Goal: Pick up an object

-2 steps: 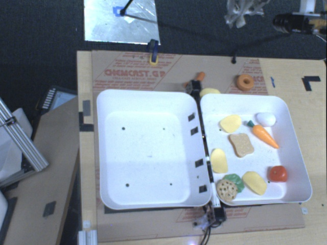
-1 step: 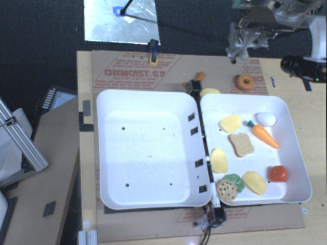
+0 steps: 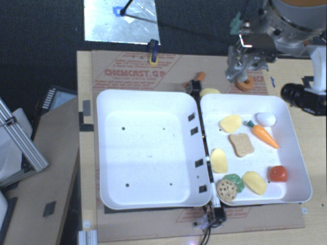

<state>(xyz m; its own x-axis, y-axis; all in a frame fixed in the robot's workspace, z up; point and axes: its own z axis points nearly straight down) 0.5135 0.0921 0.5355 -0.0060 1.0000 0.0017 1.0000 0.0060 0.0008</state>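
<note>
Your gripper (image 3: 240, 71) hung above the bench beyond the right bin's (image 3: 294, 137) far rim, just beside a small brown ring (image 3: 244, 83) lying outside the bin. Whether it gripped anything could not be told. In the bin lay a carrot (image 3: 265, 135), a bread slice (image 3: 241, 144), a tomato (image 3: 278, 173) and a cookie (image 3: 226, 189).

Floor: dark carpet (image 3: 41, 29) lay around the far and left sides.
Bench: a pale wooden top (image 3: 306, 111) carried a printed cardboard sheet (image 3: 138, 70).
Far side: a shiny metal plate (image 3: 120, 14) lay on the carpet.
Left edge: an aluminium rail (image 3: 20, 137) slanted beside a lower tan surface (image 3: 56, 157).
Light: soft and even.
</note>
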